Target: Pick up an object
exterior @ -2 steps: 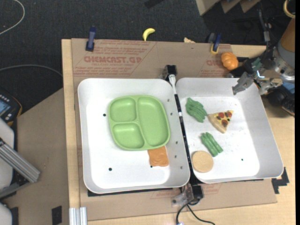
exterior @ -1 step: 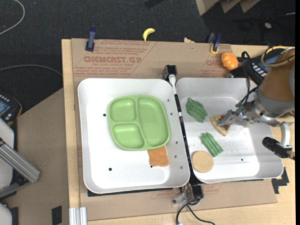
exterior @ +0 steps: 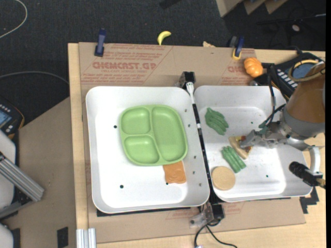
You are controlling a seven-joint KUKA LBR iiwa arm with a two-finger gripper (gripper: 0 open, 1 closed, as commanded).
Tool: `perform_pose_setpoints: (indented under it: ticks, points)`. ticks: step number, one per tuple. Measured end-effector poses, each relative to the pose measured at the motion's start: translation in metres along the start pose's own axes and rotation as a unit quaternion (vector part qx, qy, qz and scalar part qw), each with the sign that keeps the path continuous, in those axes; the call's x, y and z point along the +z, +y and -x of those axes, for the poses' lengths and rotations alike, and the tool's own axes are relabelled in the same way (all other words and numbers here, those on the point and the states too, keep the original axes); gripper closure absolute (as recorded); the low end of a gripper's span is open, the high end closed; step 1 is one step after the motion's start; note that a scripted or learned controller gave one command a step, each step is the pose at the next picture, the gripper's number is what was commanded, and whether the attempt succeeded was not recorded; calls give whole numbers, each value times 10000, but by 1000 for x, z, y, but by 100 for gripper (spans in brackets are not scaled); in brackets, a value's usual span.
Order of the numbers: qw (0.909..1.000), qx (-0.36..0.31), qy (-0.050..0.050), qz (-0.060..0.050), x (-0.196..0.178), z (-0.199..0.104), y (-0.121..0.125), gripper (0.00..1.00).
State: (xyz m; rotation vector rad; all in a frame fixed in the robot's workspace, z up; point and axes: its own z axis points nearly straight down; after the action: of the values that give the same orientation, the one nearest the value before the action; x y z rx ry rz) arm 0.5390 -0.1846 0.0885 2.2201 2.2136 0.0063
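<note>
The right bin (exterior: 269,187) holds a dark green leafy piece (exterior: 215,120), a green ridged piece (exterior: 233,158), a round tan disc (exterior: 223,178) and a small tan and red wedge (exterior: 240,144). My gripper (exterior: 250,139) reaches in from the right and sits low over the wedge, at its right side. In the left bin (exterior: 103,154) lie a light green divided plate (exterior: 153,135) and an orange piece (exterior: 175,173) just below it.
An orange fruit toy (exterior: 253,66) and a yellow banana toy (exterior: 163,36) lie on the cardboard behind the bins. Blue clamps (exterior: 100,43) hold the board's back edge. A black divider (exterior: 195,123) runs between the bins. The grey arm (exterior: 305,112) covers the right bin's right side.
</note>
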Motion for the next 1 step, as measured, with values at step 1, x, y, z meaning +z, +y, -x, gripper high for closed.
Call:
perform_pose_setpoints:
  ticks: [1]
  points:
    - [10000, -15, -3, 9, 0, -63, -37, 0]
